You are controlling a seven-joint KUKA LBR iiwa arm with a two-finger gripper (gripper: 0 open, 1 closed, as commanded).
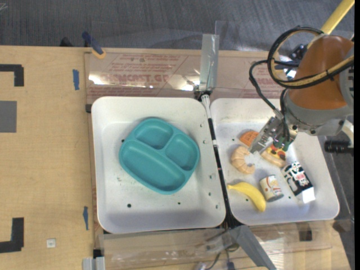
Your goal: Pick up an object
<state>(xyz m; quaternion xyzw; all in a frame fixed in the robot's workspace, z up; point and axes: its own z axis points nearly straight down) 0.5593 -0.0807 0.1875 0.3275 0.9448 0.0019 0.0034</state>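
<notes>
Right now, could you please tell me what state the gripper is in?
Gripper: low in the right bin among the toy food; open or closed cannot be told.

Evenly and brightly lit from overhead, with no harsh contrast anywhere. Soft, short shadows under the teal plate [160, 155] and along the inner walls of the left bin [107, 167]. Mild glare on the clear plastic sheet [143, 75] behind the bins, washing out its printed lettering. Slightly soft focus throughout, small items in the right bin [326, 207] somewhat smeared. Arm [320, 77] a little blurred at its edges
</notes>
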